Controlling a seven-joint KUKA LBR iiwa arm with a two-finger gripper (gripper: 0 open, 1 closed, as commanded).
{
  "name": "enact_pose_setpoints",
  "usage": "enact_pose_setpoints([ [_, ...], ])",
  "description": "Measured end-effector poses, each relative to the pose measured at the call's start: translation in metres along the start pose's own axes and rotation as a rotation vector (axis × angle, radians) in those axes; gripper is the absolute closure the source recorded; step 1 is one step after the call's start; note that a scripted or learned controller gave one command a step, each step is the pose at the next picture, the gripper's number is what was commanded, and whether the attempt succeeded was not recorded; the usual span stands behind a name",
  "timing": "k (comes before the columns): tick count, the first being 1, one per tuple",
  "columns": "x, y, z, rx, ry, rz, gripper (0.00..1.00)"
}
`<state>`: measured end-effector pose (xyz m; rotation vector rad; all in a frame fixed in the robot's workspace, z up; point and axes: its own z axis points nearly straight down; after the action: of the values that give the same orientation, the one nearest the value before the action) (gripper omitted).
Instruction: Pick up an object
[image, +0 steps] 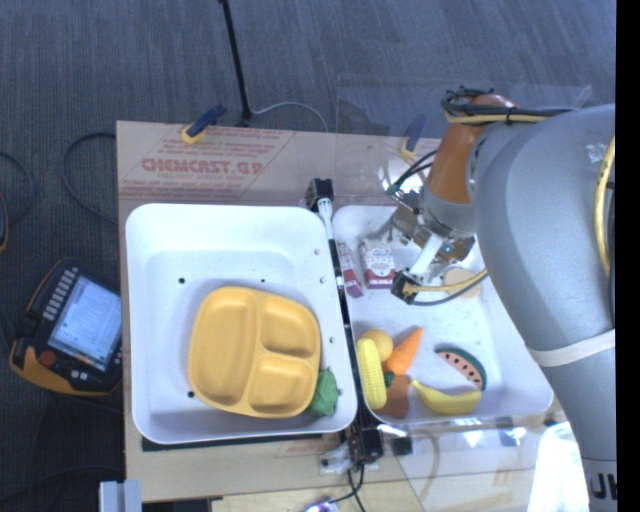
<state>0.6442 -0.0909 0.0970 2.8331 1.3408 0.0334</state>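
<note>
Board (200, 165) lettering: "CHEMCAST GP" (red, behind bins)

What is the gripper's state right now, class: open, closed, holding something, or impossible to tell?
Gripper: cannot be told. It hangs over the far end of the right bin, near a small red-and-white carton.

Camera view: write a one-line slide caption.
End effector above the right bin of toy food; yellow tray in the left bin.

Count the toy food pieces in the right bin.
5 visible: corn, carrot, banana, watermelon slice and a brown piece, clustered at the bin's near end. The arm may hide more.
</note>
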Motion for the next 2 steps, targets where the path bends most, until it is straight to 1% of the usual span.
enact_pose_setpoints([
  [1,-0.009,0.0,0.0,-0.002,0.003,0.622,0.0],
  [2,-0.049,-0.052,-0.008,0.008,-0.02,0.601,0.0],
])
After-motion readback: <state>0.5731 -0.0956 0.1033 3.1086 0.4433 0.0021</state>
